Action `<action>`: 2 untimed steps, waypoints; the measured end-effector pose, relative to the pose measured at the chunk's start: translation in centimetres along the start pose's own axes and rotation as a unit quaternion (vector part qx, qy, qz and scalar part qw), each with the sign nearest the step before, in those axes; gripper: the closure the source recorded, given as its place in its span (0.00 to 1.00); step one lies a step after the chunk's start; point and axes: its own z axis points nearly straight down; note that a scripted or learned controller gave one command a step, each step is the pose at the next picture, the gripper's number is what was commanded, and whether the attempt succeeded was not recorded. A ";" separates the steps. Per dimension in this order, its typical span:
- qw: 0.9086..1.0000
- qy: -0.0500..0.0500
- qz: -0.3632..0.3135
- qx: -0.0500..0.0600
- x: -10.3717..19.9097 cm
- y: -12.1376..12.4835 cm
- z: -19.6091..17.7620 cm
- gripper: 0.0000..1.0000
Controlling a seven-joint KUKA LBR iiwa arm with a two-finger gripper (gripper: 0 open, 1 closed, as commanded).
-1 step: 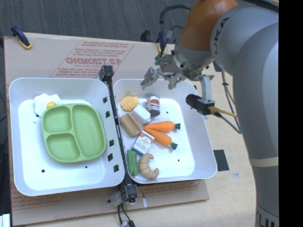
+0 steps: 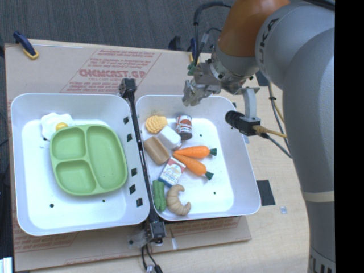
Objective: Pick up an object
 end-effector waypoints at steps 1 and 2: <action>1.000 -0.001 0.001 0.000 10.1 1.7 6.0 1.00; 1.000 -0.001 -0.001 0.001 10.1 1.7 4.9 1.00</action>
